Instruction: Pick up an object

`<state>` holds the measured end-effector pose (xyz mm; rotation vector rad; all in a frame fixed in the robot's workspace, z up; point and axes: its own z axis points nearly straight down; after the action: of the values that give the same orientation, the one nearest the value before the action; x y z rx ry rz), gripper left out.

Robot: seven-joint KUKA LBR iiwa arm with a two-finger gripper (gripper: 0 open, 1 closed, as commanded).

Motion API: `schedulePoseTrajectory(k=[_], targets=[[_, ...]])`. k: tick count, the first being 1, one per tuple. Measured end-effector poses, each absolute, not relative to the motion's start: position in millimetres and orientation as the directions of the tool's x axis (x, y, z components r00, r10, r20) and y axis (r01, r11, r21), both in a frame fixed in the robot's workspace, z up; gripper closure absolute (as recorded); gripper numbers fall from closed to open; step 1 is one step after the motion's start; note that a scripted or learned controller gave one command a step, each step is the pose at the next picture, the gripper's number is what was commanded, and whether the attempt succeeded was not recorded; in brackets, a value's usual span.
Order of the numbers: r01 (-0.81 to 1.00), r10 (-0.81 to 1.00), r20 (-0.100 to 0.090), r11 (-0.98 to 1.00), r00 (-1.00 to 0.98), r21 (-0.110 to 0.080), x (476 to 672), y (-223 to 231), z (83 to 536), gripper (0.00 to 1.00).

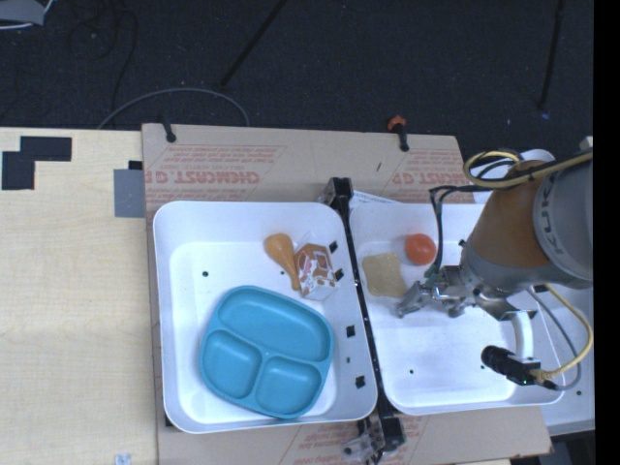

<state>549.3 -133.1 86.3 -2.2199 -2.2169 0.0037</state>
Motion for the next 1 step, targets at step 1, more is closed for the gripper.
schedulePoseTrajectory(k=[1], targets=[[1.000,1.000,0.001,-0.006,0.006,-0.004,549.4,-134.4,97.8,1.00]])
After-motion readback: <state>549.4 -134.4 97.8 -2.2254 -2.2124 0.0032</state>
